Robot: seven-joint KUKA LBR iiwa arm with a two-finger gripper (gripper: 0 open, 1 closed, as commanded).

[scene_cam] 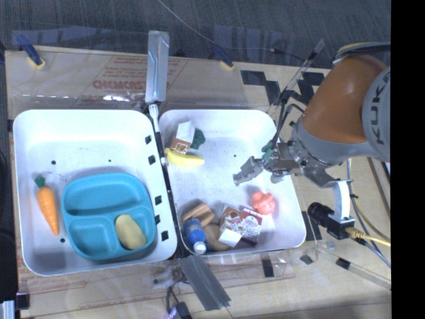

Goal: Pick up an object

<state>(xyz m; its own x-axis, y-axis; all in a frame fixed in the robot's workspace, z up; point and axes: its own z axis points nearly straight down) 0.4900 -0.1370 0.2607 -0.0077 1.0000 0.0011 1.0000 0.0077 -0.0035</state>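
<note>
- Risk comes first: the gripper hangs over bare floor in the right bin, with nothing between its fingers, so a straight descent from here would likely close on air.
- Fingers look slightly parted, though at this slant the gap is hard to judge, and I cannot tell how wide it is.
- Clutter along the right bin's near edge could spoil a grasp there: the objects touch, so the fingers may jam on 2 at once or nudge one aside.
- Left bin: a toy carrot lies near its left wall, beside a blue divided tray; a yellow-green potato-like piece sits in the tray's near right compartment.
- Right bin, far left: a small white and green carton just above a banana.
- Right bin, near edge: a brown bread-like piece, a blue bottle and a brown and white carton, packed together.
- Nearest candidate to pick is probably the pink-orange toy, just below and to the right of the gripper, standing apart from the pile.
</note>
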